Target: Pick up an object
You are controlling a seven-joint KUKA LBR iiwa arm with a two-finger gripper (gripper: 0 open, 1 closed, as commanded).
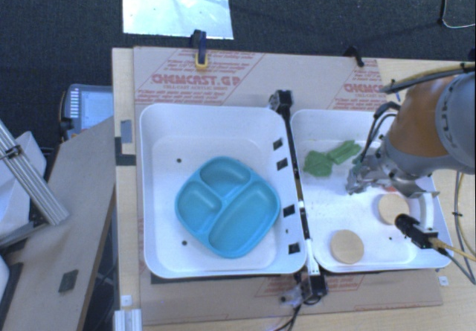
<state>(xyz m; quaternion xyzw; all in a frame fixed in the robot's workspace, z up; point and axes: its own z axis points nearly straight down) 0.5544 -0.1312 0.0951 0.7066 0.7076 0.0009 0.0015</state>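
In the right bin (327, 127) lie a green flat piece (329, 158) near the back left, a tan round disc (346, 246) near the front, and a second tan disc (391, 209) further right. My gripper (359, 181) hangs low over the bin floor between the green piece and the right-hand disc, just right of the green piece. The wrist above it hides the fingertips. Nothing shows between the fingers.
The left bin (167, 129) holds a blue divided plate (227, 205). A black hinged divider (288, 173) runs between the two bins. My arm's grey and orange wrist (424, 129) covers the right bin's far right side. Cables (428, 236) trail along the right rim.
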